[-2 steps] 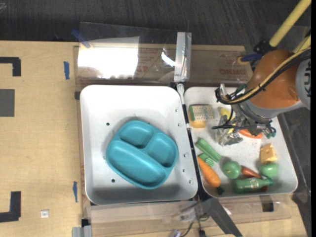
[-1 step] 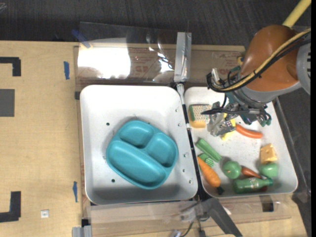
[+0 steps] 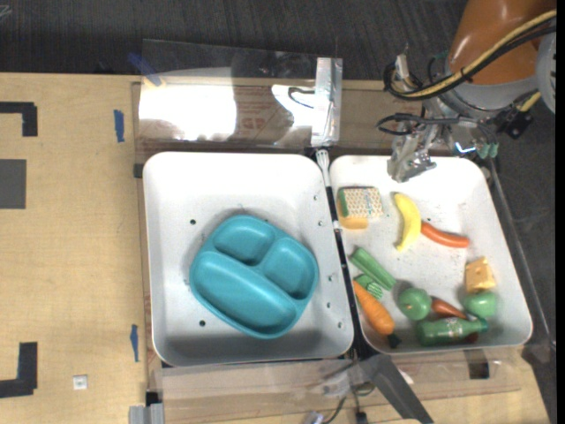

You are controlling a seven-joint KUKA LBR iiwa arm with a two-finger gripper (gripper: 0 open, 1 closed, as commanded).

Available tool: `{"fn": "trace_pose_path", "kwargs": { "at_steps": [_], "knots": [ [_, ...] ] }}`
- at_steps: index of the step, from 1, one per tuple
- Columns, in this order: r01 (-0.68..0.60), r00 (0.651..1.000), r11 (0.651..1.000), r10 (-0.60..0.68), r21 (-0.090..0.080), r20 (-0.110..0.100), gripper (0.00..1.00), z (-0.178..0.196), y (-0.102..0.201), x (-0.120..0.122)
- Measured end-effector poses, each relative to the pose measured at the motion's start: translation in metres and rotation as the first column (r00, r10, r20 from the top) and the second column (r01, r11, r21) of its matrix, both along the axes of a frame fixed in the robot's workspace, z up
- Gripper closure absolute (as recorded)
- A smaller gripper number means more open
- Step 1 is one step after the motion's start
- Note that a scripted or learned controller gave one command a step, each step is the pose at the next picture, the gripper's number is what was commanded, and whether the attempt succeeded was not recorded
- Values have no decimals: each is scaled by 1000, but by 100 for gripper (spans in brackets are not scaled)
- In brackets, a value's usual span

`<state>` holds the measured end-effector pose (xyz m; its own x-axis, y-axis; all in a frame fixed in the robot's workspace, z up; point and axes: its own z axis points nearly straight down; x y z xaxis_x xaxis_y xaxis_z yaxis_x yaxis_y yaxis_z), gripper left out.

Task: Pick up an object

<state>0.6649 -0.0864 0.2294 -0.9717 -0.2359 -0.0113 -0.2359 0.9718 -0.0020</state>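
The right bin holds several toy foods: a yellow banana, a red-orange chili, a waffle-like yellow block, a green pod, a carrot, a cheese wedge, two green round pieces and a green cucumber. My gripper hangs above the bin's far edge, behind the banana, with nothing seen between its fingers.
The left bin carries a teal divided plate. A clear plastic panel stands behind the bins. The arm with its orange band and cables reaches in from the upper right.
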Motion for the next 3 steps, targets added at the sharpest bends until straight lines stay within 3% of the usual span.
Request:
{"fn": "trace_pose_path", "kwargs": {
  "at_steps": [1,2,3],
  "knots": [
    [159,987,987,-159,2,3,100,51,-4,4],
    [82,997,997,-82,0,-8,100,1,-21,3],
    [-105,995,995,105,-4,3,100,57,-64,4]
  ]
}}
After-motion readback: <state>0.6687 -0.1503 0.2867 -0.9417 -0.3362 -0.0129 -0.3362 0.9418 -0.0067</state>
